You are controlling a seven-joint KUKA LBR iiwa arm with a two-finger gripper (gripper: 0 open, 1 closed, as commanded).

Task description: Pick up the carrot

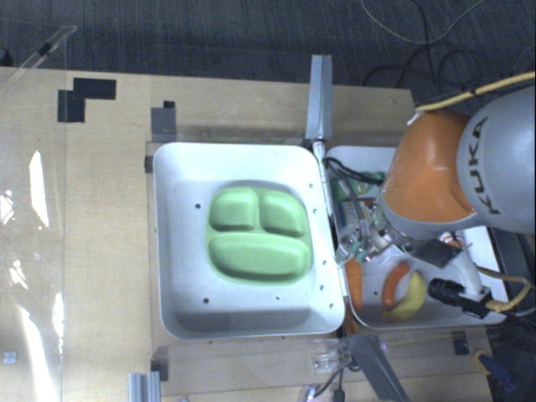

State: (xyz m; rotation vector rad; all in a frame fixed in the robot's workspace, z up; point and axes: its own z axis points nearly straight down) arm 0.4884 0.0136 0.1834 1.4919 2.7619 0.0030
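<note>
Orange carrot [354,284] lies in the right bin [419,321], against its left wall, not lifted. It sits just below the gripper [362,239] as the camera frames it, near but apparently apart from it; whether anything touches is hard to tell under the wrist clutter.

Gripper is low inside the right bin, beneath the grey arm [502,166] and its orange band [427,170]. Cables and hardware mask the tip, so how wide it stands, and whether it has hold of anything, cannot be told. Nothing is visibly held.

To the tool's lower right: a yellow banana [409,298] with a red-orange piece [392,285] beside it, close to the carrot.

To the tool's left, across the bin wall: the left bin [176,224] with a green divided tray [258,234], well apart from the work.

Progress, judged: the arm is positioned over the correct bin and near the target, but grasp and lift remain. Task early to midway; carrot is on the bin floor.
</note>
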